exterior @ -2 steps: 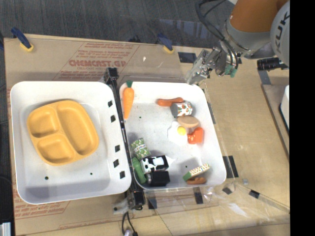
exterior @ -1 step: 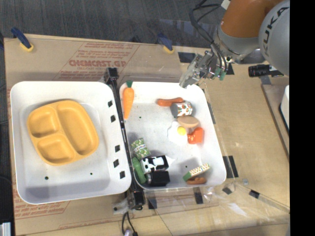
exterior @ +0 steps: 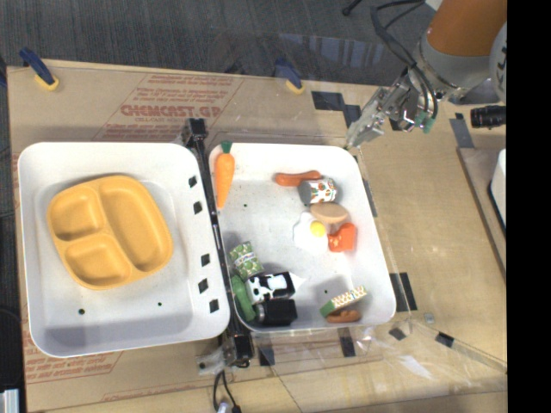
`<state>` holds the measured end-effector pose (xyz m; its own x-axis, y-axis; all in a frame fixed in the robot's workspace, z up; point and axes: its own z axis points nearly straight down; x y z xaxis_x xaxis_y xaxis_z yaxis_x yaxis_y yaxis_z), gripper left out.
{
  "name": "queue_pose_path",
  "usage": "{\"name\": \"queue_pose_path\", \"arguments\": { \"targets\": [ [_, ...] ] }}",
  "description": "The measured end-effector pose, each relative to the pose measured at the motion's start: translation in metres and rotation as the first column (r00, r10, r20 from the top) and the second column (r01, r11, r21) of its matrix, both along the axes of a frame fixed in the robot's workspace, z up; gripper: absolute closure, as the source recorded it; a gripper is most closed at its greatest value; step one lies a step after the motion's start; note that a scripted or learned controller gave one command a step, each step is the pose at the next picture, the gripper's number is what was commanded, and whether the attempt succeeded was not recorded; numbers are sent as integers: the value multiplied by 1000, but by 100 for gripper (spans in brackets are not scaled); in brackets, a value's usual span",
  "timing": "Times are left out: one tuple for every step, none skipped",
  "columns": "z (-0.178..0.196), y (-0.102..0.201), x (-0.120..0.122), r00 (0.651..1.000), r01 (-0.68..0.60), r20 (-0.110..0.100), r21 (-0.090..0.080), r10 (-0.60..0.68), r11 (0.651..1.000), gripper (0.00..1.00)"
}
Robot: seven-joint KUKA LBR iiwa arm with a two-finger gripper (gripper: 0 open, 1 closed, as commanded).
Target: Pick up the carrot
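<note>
The carrot [exterior: 224, 175] is orange with a green top and lies in the far left corner of the right bin [exterior: 376, 249], lengthwise against the bin's left wall, green end pointing away. My gripper [exterior: 366, 128] hangs over the bin's far right corner, well to the right of the carrot and above it. It holds nothing that I can see.
The right bin also holds a sausage [exterior: 295, 179], a small can [exterior: 320, 192], a fried egg [exterior: 310, 231], a red piece [exterior: 343, 237], a green packet [exterior: 244, 258] and black-and-white items [exterior: 272, 287] near the front. In the left bin [exterior: 34, 308] sits a yellow divided plate [exterior: 108, 231].
</note>
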<state>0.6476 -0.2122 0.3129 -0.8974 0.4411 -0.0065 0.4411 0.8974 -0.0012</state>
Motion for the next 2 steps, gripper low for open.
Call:
{"name": "queue_pose_path", "arguments": {
  "targets": [
    [32,3,-1,999,-49,1,0,49,999,100],
    [47,3,-2,967,-253,0,-1,253,967,100]
  ]
}}
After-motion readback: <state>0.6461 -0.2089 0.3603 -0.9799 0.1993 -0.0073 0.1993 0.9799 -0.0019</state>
